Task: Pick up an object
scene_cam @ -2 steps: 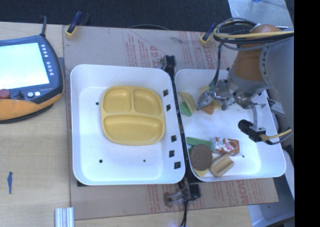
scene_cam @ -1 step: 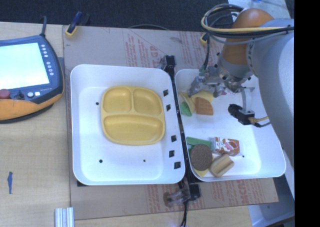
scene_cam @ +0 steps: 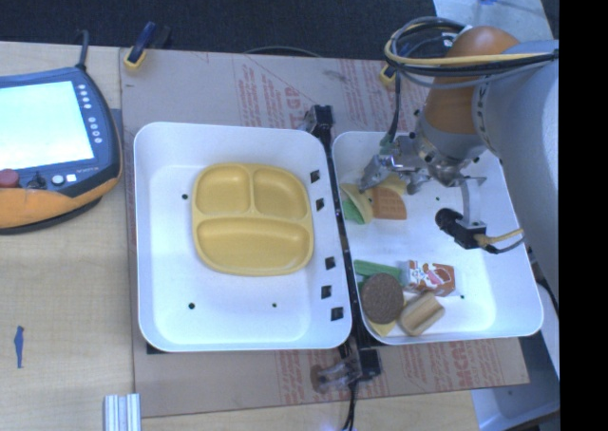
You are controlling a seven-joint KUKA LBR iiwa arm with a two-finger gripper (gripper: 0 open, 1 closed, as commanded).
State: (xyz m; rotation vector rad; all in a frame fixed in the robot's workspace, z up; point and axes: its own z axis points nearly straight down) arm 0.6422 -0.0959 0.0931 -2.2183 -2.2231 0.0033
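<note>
The gripper [scene_cam: 391,173] is seen low over the orange-brown piece [scene_cam: 388,202] (right bin [scene_cam: 508,272]). Whether its fingers are apart cannot be told. No label is readable.

Bright, even light from above washes the white bins [scene_cam: 237,325] nearly featureless. The pendant screen [scene_cam: 43,125] at nine o'clock glares blank white. Shadows are soft and short. Twelve o'clock stays dark. The picture is slightly soft and grainy throughout.
</note>
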